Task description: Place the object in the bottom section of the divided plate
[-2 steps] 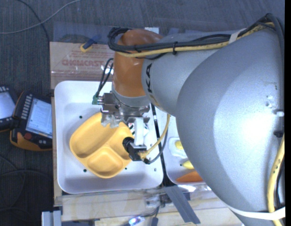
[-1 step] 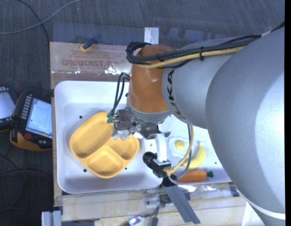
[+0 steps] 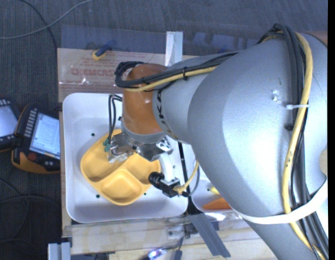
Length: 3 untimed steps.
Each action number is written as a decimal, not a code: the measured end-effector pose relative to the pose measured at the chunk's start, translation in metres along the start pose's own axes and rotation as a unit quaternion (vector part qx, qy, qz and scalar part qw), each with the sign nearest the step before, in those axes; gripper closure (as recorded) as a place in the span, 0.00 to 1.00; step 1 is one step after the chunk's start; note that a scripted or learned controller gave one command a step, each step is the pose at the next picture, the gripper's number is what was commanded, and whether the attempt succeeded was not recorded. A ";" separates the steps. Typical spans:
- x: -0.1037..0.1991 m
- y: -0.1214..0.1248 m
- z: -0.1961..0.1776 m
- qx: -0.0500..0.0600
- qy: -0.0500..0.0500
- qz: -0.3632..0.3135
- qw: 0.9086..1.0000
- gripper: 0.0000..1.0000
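On dark carpet (image 3: 26, 37), wooden bench (image 3: 81, 69).

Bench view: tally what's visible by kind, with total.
White bins: 2
Yellow divided plate: 1
Orange item in right bin, partly hidden: 1
Handheld pendant left of the bench: 1
Total: 5

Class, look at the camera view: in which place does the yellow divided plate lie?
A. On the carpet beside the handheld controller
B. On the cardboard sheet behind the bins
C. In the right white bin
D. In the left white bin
D: the yellow divided plate lies inside the left white bin, under the arm's wrist.
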<state>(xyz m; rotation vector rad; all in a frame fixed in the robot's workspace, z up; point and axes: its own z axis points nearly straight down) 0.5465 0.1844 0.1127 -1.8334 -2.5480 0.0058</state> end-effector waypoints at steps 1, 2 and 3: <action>-0.003 -0.027 -0.048 0.000 0.000 0.031 1.000 1.00; 0.036 -0.055 -0.083 -0.001 0.000 -0.157 0.988 1.00; 0.036 -0.055 -0.114 -0.001 -0.001 0.065 0.998 1.00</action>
